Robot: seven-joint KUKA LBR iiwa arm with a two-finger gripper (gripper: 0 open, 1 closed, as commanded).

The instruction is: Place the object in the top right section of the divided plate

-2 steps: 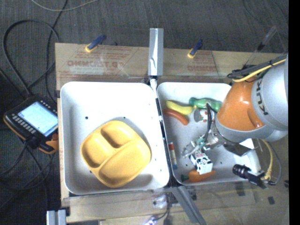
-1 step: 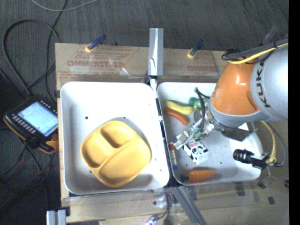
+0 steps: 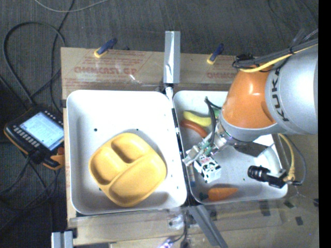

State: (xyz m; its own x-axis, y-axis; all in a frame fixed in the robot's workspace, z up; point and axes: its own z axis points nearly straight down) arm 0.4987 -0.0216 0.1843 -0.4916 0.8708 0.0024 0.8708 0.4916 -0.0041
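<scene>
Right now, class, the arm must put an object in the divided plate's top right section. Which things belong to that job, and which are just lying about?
Job:
- yellow divided plate, in the left bin
- claw, over the right bin
- carrot, yellow piece, red piece: candidates

Lying about:
- handheld screen
- blue clamps
- floor cables

left bin (image 3: 83,112): yellow divided plate (image 3: 128,168) | right bin (image 3: 269,187): end effector (image 3: 206,165), orange carrot (image 3: 223,193)

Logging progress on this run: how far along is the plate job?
Nothing looks placed: the yellow divided plate in the left white bin shows bare sections. The gripper is down in the right white bin near the orange carrot-shaped toy. Picking and placing remain.
</scene>
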